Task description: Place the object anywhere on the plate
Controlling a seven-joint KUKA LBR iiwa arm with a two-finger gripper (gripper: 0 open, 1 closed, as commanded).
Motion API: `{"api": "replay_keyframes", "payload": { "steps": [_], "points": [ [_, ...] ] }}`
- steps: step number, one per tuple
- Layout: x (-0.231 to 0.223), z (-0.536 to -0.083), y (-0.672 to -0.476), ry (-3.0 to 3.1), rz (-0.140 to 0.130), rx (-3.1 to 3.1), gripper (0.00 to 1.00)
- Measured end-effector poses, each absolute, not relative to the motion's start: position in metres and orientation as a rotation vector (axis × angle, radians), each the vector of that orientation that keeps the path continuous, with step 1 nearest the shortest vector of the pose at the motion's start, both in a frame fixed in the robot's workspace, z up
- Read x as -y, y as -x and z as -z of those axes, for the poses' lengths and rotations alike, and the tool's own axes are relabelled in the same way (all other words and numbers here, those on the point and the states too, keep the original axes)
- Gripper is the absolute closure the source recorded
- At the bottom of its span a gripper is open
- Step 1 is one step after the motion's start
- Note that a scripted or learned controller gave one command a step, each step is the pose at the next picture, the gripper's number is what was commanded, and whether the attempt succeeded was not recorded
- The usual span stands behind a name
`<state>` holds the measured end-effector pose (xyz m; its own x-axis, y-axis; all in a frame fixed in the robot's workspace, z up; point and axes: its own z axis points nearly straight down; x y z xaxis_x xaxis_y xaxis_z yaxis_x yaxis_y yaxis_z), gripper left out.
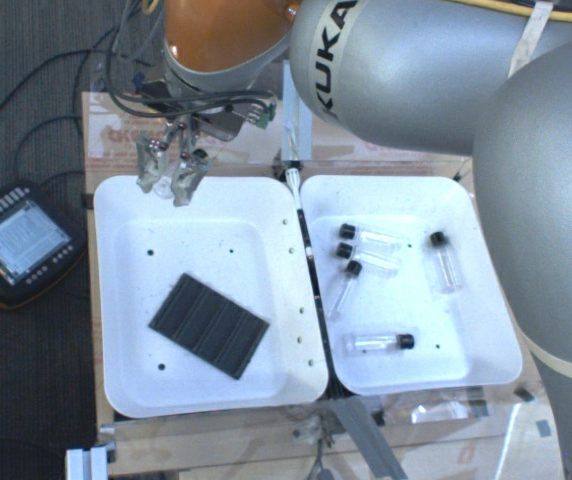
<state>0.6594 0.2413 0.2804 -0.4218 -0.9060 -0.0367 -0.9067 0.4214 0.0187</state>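
The arm [436, 68] fills the top and right of the view, its orange band above the far edge of the left bin [116, 298]. The gripper [171, 173] hangs over that bin's far left corner. Something clear and glassy seems to sit between the fingers, perhaps a vial, but it blurs into the white rim and I cannot tell whether the fingers are closed on it or merely parted around nothing.

The plate [209, 326], a dark ribbed rectangle, lies flat on the left bin's floor, near the front and a little right of centre. From the gripper it lies toward the camera and slightly right, well apart, its long axis running diagonally from far-left to near-right. If the gripper does carry a vial, the coming move is a straight carry along that line, then a descent.

The right bin [486, 358] holds four clear vials with black caps: two vials [366, 240] close together at the far left, a third [444, 258] to the right, and a fourth [378, 343] lying crosswise near the front.
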Motion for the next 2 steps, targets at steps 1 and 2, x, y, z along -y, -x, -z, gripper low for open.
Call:
{"api": "replay_keyframes", "payload": {
  "steps": [1, 2],
  "points": [
    [-0.2426, -0.2893, -0.6604, 1.671, -0.066, -2.629, 1.0],
    [-0.2438, -0.2985, -0.6614, 1.664, -0.076, -2.628, 1.0]
  ]
}}
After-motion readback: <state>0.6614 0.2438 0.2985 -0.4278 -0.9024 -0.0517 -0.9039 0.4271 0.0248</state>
